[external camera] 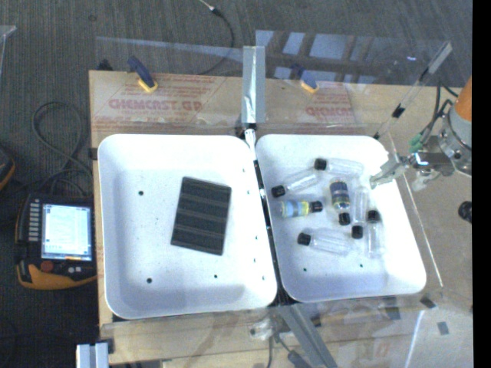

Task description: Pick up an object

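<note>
The right bin holds several clear vials with black caps, lying loosely around its middle. One vial lies near the divider, another with a yellow and blue label just below it, and one further forward. A flat black ribbed block lies in the middle of the left bin. My gripper reaches in over the right bin's upper right edge, just right of the vial cluster, with nothing seen in it.
A teach pendant with a lit screen lies on the floor left of the bench. Two blue and yellow clamps sit on the back board. A raised divider separates the bins.
</note>
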You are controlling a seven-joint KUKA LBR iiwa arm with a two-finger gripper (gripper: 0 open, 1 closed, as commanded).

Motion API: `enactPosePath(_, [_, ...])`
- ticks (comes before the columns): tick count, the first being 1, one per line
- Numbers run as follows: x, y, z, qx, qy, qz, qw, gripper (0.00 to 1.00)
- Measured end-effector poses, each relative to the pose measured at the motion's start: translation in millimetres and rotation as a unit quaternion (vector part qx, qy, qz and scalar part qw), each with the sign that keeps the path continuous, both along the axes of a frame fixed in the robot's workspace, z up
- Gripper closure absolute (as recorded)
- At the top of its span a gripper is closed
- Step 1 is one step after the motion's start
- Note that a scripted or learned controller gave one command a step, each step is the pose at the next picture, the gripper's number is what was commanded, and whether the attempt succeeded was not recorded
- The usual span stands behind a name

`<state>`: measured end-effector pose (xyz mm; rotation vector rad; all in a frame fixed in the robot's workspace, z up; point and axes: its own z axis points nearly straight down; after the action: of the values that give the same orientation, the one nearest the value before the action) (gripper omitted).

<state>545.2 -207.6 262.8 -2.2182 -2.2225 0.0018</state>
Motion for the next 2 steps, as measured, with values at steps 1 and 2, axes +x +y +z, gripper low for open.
enactPosePath(1, [46.9,45.0,-164.9,-0.0001,-0.001,0.039,0.9992,0.0])
enactPosePath(2, [85.3,2.8,-173.4,-0.0024,-0.007,0.062,0.998,0.0])
